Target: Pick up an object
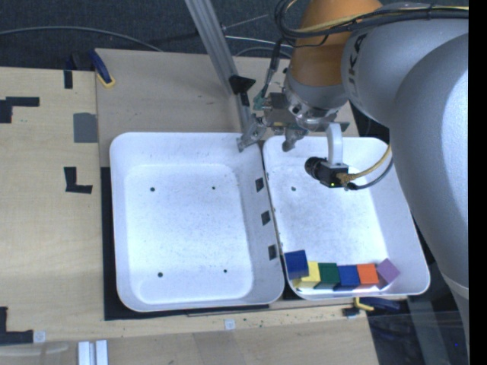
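Several small blocks lie in a row along the near wall of the right bin [342,211]: a blue block [295,262], a yellow one [308,279], a green one [328,274], another blue one [348,276], an orange one [367,274] and a purple one [387,270]. My gripper [270,141] hangs over the far edge where the two bins meet, well away from the blocks. Its two fingers stand spread apart, open, with nothing between them.
The left bin [183,219] sits beside the right one, sharing a raised divider [262,204]. A slanted metal pole [213,36] rises just behind the gripper. A black module with a cable [327,171] hangs off the wrist. The arm's big grey body [426,128] covers the right side.
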